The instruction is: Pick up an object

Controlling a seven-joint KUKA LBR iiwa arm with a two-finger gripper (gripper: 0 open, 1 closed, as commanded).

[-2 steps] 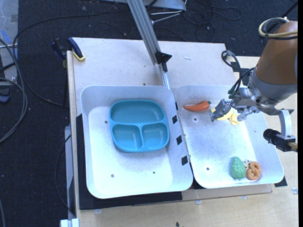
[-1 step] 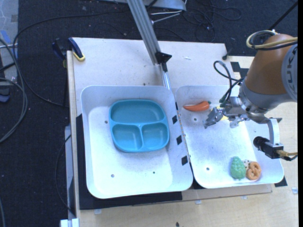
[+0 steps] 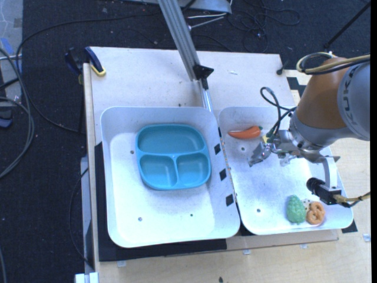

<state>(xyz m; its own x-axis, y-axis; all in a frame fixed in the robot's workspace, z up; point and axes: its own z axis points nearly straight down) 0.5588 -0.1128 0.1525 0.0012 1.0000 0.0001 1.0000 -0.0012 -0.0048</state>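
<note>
**Presently: gripper over the right bin, nothing in its grasp**

Nearest you, in the front right corner of the right bin (image 3: 247, 217), note a green knobbly object (image 3: 295, 209) and an orange pretzel-shaped object (image 3: 316, 213). The two lie touching, the green one on the left.

Further in, the gripper (image 3: 260, 154) hangs above the middle of the same bin. You will see its fingers slightly parted and pointing down and to the left, with only bare bin floor under them. The grey arm (image 3: 330, 108) with its orange band enters from the right, and black cables loop around the wrist.

Just beyond the gripper lies the carrot (image 3: 244, 132), near the bin's far wall. Its long axis runs almost left to right, orange tip pointing left, green end toward the right and a little raised. It lies close to the fingers but apart from them. Nothing stands between the two.

In the left bin (image 3: 118, 217) you have a blue divided tray (image 3: 174, 156), three compartments, lying flat.

At the far side, a slanted metal pole (image 3: 179, 28) descends to the gap between the bins.
</note>
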